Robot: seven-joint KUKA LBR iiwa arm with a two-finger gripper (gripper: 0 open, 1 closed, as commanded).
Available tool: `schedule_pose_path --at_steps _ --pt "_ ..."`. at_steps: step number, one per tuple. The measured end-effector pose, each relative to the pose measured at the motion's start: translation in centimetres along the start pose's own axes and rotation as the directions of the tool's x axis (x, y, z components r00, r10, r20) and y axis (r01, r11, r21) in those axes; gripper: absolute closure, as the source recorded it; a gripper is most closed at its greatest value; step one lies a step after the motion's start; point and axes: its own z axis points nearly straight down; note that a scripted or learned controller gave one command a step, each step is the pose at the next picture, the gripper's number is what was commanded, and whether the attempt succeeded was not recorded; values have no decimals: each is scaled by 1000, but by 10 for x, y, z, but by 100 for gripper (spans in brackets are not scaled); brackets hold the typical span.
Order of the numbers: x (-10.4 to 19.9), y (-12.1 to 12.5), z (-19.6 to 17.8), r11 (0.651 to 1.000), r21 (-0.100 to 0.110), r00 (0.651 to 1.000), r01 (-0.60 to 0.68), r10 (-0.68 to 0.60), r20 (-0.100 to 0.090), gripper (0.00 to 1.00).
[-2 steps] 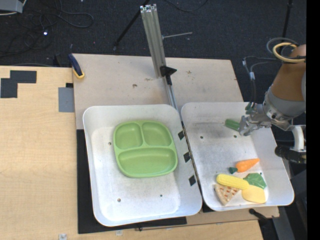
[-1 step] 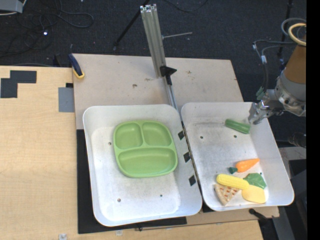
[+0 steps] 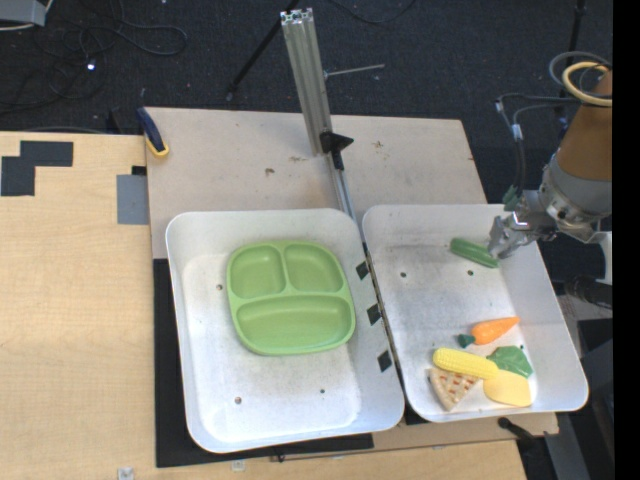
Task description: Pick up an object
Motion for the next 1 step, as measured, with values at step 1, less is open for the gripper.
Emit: schedule_pose_path --at_steps 1 --pt "53 2 6 1000 0 1000 4 -4 -2 100"
